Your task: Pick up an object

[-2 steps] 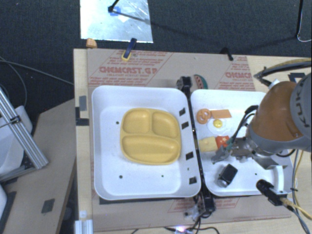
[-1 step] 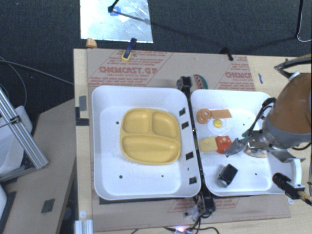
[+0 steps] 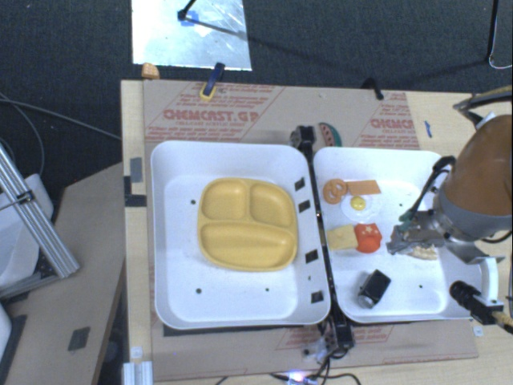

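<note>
Meanwhile, the arm reaches low into the right bin, over a pale object.

Left of the divider, the left bin holds a yellow tray with three sections. Right of the divider, in the right bin, lie a pretzel, an orange strip, a fried egg, a cheese wedge, a red block and, nearer the front, a black object. Farther right, the gripper sits just above a pale object; how far it is spread, and whether it has hold of anything, I cannot tell. These look like small toy foods, probably light, stiff and a little slick; pinching across the narrow width near the middle seems safest.
</note>
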`<state>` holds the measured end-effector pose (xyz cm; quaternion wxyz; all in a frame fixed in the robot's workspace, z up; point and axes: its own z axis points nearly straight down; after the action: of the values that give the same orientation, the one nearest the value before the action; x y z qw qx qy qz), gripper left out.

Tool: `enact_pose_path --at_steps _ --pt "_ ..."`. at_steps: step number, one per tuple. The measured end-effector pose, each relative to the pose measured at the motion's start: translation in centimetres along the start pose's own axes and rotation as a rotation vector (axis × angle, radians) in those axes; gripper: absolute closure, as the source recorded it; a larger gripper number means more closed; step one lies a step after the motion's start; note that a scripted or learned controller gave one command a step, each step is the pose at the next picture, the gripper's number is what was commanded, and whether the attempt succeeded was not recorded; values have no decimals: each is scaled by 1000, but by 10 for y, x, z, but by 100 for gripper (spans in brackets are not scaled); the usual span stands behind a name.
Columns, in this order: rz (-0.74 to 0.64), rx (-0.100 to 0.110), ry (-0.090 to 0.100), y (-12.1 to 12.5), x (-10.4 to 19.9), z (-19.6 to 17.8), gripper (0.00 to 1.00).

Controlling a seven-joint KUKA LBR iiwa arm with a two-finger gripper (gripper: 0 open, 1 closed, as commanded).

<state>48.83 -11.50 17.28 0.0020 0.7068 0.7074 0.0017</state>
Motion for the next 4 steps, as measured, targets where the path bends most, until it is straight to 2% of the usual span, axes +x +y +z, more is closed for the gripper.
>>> enact_pose_path --at_steps 1,3,4 --pt "-9 -2 1 0 76 -73 100" --pt "-7 5 2 -1 151 -47 100" --pt "-10 -13 6 1 201 -222 100"
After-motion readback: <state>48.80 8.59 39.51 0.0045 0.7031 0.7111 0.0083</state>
